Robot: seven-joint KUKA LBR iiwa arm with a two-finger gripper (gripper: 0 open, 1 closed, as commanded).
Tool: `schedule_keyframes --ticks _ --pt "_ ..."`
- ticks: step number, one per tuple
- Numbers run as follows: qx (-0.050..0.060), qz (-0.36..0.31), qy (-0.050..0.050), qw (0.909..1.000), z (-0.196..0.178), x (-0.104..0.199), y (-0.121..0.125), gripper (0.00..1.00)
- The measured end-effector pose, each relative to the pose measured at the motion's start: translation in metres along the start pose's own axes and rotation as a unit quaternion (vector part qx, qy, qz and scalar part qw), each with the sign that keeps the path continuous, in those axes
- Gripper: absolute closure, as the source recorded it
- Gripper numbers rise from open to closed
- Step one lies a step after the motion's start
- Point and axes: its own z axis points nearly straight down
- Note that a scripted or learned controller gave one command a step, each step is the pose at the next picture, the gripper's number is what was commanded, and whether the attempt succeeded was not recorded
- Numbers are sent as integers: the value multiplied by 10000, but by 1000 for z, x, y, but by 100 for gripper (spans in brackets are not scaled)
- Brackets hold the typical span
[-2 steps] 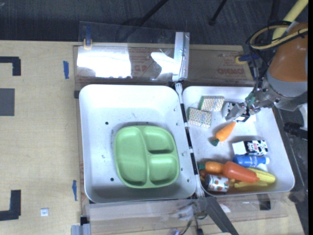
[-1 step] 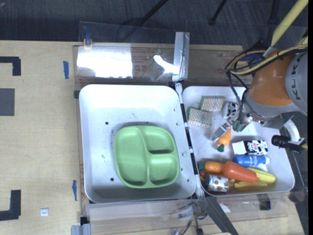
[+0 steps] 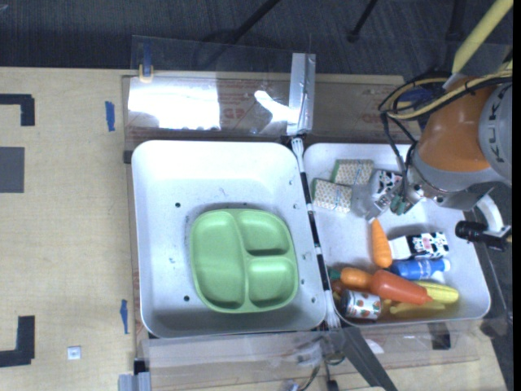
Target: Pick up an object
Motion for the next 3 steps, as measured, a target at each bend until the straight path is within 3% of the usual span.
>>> schedule_keyframes --ticks 1,2,3 --pt "1 1 0 10000 0 0 0 0" --pt "61 -1078 101 9941 16 32 -7 0" --pt "28 -1071 84 9942 5 31 -4 100"
